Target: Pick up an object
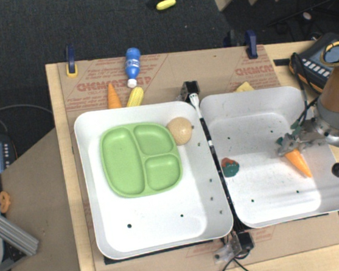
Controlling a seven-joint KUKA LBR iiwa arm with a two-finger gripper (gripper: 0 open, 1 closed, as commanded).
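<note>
The carrot (298, 163) lies in the right bin (270, 208), near that bin's right wall and about halfway down it. It is a small orange toy carrot. Its long side runs at a slant: the thick top end points up and toward the left bin (151, 232), and the thin tip points down and toward the right wall.

The gripper (294, 139) is right at the carrot's thick end, just above it and touching it or very nearly so. Whether it is spread apart or squeezed shut cannot be told from here, because it is small and dark against the arm (337, 105). The carrot looks as if it lies flat on the bin floor, so it does not seem lifted yet.

For a good grab, the gripper should probably close across the carrot's short side, not along its long side.

A small red and green toy (230, 167) sits in the same bin, well apart from the carrot, close to the left bin. A green plate (140, 158) with three parts rests in the left bin, and a tan ball (180, 130) sits beside the plate. A blue bottle (132, 66) lies on the surface (70, 174) behind the bins.
</note>
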